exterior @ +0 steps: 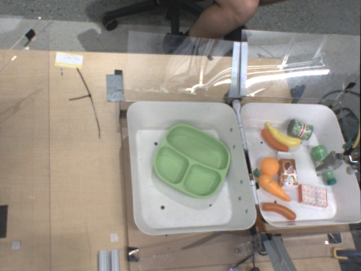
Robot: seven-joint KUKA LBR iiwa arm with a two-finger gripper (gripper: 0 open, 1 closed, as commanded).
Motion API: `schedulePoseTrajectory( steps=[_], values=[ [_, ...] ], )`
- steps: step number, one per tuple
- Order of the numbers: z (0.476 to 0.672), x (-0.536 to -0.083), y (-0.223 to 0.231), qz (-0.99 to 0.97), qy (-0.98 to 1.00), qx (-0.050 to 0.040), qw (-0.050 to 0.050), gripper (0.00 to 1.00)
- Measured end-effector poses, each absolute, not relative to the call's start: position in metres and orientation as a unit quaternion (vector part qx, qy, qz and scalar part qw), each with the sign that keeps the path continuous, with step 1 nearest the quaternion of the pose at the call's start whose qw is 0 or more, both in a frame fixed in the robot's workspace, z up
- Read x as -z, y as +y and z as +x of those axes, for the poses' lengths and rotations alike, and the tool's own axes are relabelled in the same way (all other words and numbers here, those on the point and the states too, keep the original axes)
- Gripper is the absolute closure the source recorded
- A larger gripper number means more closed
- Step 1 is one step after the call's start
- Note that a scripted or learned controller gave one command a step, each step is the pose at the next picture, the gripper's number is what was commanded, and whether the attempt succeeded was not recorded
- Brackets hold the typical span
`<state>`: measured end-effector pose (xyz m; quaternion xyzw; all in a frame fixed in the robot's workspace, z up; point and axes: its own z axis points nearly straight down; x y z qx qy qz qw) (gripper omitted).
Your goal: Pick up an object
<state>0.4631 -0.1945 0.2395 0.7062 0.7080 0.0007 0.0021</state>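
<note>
Your grey two-finger gripper hovers at the right bin's far edge, its opening impossible to judge, touching a small green plastic bottle. Light, rigid, likely slippery: take it across the body. A green can and patterned card lie nearby.

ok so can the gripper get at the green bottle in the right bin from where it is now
Probably yes. The gripper sits at the right bin's right side, right by the green bottle, with nothing lying between them; the other items lie farther left.
</note>
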Motion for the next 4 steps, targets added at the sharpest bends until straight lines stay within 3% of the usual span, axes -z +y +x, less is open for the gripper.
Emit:
schedulePoseTrajectory(
  steps=[1, 2, 3, 4],
  values=[
    [0.463, -0.096, -0.155, 0.654, 0.756, -0.0037, 0.008, 0.00],
    [0.465, -0.109, -0.159, 0.656, 0.755, -0.0042, 0.015, 1.00],
    [0.587, -0.170, -0.117, 0.514, 0.858, -0.0017, 0.004, 1.00],
    [0.587, -0.170, -0.117, 0.514, 0.858, -0.0015, 0.004, 0.00]
  ],
)
